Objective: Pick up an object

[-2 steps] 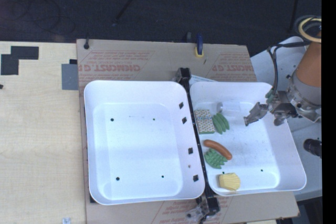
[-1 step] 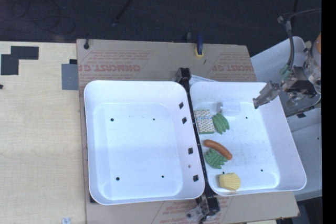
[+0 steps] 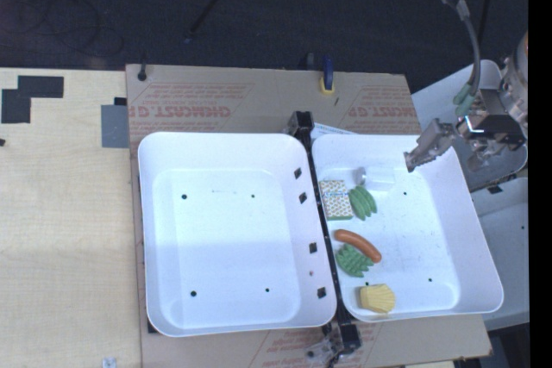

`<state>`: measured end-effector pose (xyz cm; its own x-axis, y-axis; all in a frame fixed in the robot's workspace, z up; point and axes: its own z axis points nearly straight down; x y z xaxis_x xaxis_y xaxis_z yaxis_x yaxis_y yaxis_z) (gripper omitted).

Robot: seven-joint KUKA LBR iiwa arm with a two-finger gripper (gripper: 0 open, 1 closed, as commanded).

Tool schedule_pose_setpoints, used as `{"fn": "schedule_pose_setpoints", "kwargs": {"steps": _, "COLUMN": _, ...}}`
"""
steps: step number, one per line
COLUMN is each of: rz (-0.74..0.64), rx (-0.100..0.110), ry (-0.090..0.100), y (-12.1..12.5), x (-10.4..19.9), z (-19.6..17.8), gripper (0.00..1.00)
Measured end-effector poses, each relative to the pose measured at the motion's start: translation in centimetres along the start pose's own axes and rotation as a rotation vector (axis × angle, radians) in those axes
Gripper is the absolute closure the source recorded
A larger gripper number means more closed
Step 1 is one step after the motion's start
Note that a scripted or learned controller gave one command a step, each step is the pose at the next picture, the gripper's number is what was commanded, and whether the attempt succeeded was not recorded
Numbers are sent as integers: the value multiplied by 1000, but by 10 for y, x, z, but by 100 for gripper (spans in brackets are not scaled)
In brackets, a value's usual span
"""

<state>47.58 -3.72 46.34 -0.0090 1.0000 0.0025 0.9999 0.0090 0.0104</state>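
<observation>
From the fixed camera above, the surface (image 3: 69, 211) carries two shallow white bins side by side on a brown board, clipped together along their shared wall, so that things can be lifted from one side and kept apart from the other; the left bin (image 3: 159, 185) shows bare white floor, while the right bin (image 3: 466, 271) holds all the candidates for picking, and they lie clustered against its left wall, well away from where the arm enters; a pale checked block (image 3: 335, 200) lies nearest the divider with a green ridged toy vegetable (image 3: 363, 202) touching its right side; below them an orange-red toy sausage (image 3: 358, 244) lies at a slant, its lower edge overlapping a second green ridged piece (image 3: 351, 261); a yellow toy corn piece (image 3: 377, 298) sits alone near the bin's front rim, the most separated and so probably the easiest to take cleanly; the tool (image 3: 423, 152) hangs at the upper right part of the right bin, tilted, apart from every object and with nothing between its fingers; whether those fingers are spread or pressed together cannot be told at this size; the wrist hardware and cable (image 3: 470, 39) stay outside the bin's right rim, likely so the arm clears the walls; the pick looks not yet begun, and the crowding near the divider could spoil a grasp there.
</observation>
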Motion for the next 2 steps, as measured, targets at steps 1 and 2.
{"fn": "schedule_pose_setpoints", "kwargs": {"steps": 1, "rz": 10, "rx": 5, "ry": -6, "y": 80, "x": -54, "z": -76, "gripper": 0}}
{"fn": "schedule_pose_setpoints", "kwargs": {"steps": 2, "rz": 20, "rx": 14, "ry": -7, "y": 51, "x": -172, "z": -74, "gripper": 0}}
